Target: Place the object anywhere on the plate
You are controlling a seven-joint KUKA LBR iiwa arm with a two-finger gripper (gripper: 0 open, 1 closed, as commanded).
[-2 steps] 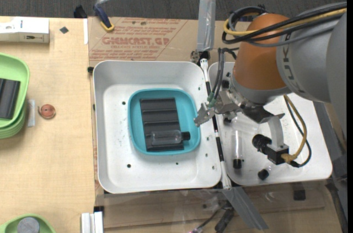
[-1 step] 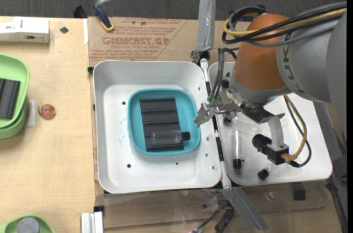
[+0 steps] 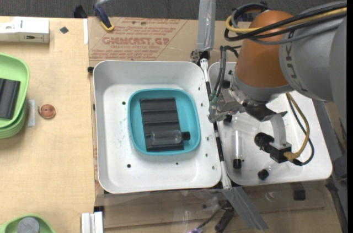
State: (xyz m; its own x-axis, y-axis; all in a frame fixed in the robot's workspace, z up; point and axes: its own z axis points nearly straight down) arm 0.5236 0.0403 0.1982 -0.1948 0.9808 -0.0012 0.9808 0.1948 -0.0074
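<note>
Two shallow white bins sit side by side on the wooden tabletop (image 3: 55,171). The left bin (image 3: 110,171) holds a teal plate (image 3: 135,141) with rounded corners, lying flat near the bin's middle. On the plate rests a black ribbed block (image 3: 159,116), roughly rectangular, with a clear glassy piece and a small black cap (image 3: 185,136) at its lower right end; the whole thing lies inside the plate's rim. The right bin (image 3: 314,168) is partly covered by the grey arm (image 3: 314,55), which reaches in from the right, its orange band (image 3: 265,55) bulking above the wrist. The gripper (image 3: 229,110) hangs over the left side of the right bin, just beside the wall shared by the two bins, and whether it stands wide or narrow I cannot tell, since the wrist hides it. Below it in the right bin lies a clear tube with a black end (image 3: 236,148), and near it a small black piece (image 3: 263,174). A black and yellow cable fitting (image 3: 276,148) dangles from the arm over this bin. A printed cardboard sheet (image 3: 138,39) lies behind the left bin. At the far left edge, a green tray (image 3: 19,77) carries a dark item, with a small copper-coloured disc (image 3: 47,111) just beside it.
</note>
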